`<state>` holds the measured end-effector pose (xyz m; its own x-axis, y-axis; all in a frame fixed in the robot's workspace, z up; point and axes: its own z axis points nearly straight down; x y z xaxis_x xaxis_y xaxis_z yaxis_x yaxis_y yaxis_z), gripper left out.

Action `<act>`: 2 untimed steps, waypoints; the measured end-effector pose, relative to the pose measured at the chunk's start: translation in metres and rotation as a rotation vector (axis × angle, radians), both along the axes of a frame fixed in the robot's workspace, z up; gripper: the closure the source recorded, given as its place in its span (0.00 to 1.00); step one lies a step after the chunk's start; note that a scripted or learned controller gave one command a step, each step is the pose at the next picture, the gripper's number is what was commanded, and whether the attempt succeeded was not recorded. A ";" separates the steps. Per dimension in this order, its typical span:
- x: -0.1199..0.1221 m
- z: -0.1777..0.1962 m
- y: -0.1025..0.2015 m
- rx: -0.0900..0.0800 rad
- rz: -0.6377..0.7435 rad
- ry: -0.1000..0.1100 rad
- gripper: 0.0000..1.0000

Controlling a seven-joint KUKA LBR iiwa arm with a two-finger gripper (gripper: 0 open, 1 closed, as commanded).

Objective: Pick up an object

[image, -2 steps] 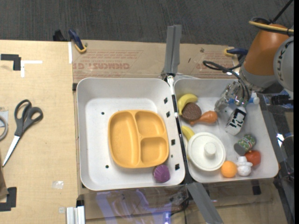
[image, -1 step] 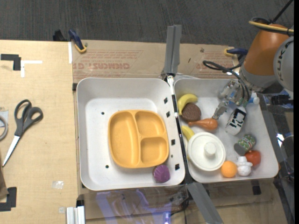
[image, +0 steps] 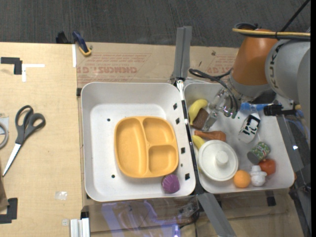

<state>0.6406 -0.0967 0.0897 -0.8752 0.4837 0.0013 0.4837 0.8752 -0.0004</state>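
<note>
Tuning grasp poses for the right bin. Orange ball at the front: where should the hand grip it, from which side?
Grip the orange ball across its middle, coming straight down from above. It is round, so any finger axis fits, but the white lidded bowl and a white figure crowd its sides, and the bin wall sits just in front. Probably align the fingers front to back, where gaps look widest.

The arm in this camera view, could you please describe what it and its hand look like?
The arm has rounded, light grey metallic casings, with a glossy orange band above the wrist. Thin black cables loop around the wrist, and a dark cable runs off toward the top right. A short blue part sits beside the wrist. The hand is small, made of silvery metal with dark fittings.
</note>
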 end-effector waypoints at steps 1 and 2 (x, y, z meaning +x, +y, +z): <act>-0.006 0.001 -0.115 0.000 0.059 -0.001 0.00; -0.005 0.009 -0.115 -0.002 0.061 -0.002 1.00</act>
